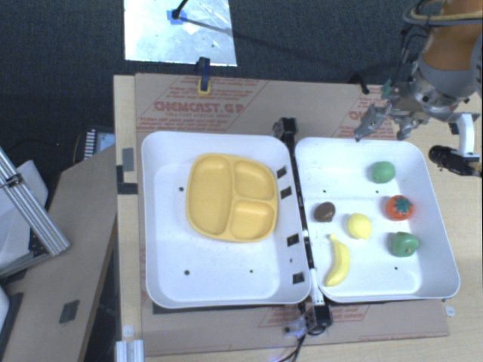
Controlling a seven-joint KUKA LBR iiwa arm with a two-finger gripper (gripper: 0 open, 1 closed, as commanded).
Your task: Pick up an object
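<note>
The right white bin [339, 164] holds several toy foods: a green lime [383, 172], a red tomato [399, 207], a green pepper [404, 243], a yellow lemon [359, 225], a brown ball [324, 212] and a banana [338, 261]. My gripper [386, 125] hangs above the far rim of this bin, up and left of the lime, with its fingers spread apart and nothing between them. The arm's orange band sits at the top right corner.
The left white bin [162, 225] carries a yellow divided plate [230, 197]. A black divider with clips [294, 202] runs between the bins. A silver sheet [179, 21] lies beyond the bench at the top.
</note>
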